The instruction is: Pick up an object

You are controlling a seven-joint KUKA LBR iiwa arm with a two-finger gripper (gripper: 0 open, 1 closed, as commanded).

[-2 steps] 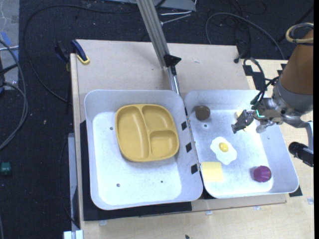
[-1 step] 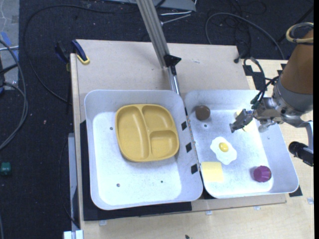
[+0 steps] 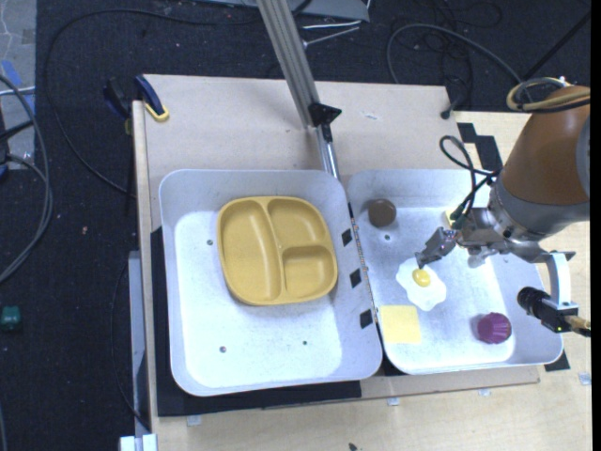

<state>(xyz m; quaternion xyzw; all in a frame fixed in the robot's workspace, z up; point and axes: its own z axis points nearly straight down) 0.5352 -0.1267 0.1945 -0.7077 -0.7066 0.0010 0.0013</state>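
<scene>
The right bin (image 3: 526,346) holds a white fried-egg toy with a yellow yolk (image 3: 422,286), a flat yellow cheese square (image 3: 401,324), a brown round piece (image 3: 381,213) and a purple piece (image 3: 493,328). My gripper (image 3: 457,252) hangs over the middle of this bin, just up and right of the egg. Its left finger (image 3: 436,248) points down toward the egg's upper edge. The gripper looks open, with nothing between its fingers.
A yellow divided plate (image 3: 246,222) lies in the left bin (image 3: 254,355). A slanted metal pole (image 3: 291,50) comes down to the ridge between the two bins. The grey arm with its orange band (image 3: 554,153) covers the right bin's far right side.
</scene>
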